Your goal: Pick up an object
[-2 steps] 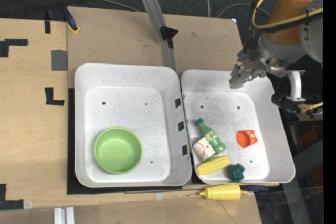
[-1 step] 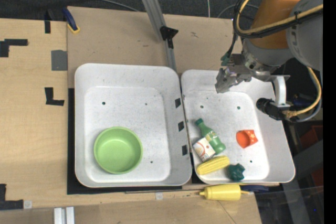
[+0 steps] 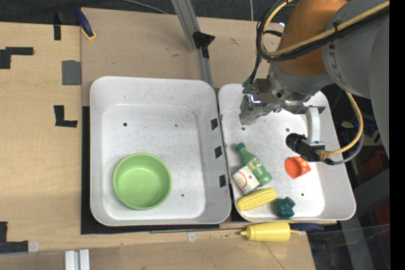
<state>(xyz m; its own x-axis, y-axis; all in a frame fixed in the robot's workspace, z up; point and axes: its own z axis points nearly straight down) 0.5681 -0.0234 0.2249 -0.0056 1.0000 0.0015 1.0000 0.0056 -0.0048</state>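
Hanging over the upper left part of the right bin (image 3: 335, 202), the pincer (image 3: 252, 112) is sitting low above the white floor, nothing visible between its fingers; how wide they are standing cannot be told from this angle. Grey arm (image 3: 361, 35) with orange band (image 3: 310, 25) is reaching in from the right, cables looping around the wrist.

Objects are lying in the right bin's lower half. A green bottle (image 3: 252, 164) is lying tilted, neck pointing up-left, just below the pincer but apart from it. A small white and red can (image 3: 245, 181) is touching the bottle's lower side. A yellow corn cob (image 3: 255, 200) is lying just beneath the can, with a dark green piece (image 3: 284, 207) at its right end. An orange-red object (image 3: 297, 167) is resting nearer the bin's right side, just under a black part of the arm's tooling.

The left bin (image 3: 152, 95) is holding a light green bowl (image 3: 142, 181) in its lower left area, upright.

A yellow bottle (image 3: 268, 232) is lying on the surface (image 3: 38, 155) just outside the right bin's front edge.
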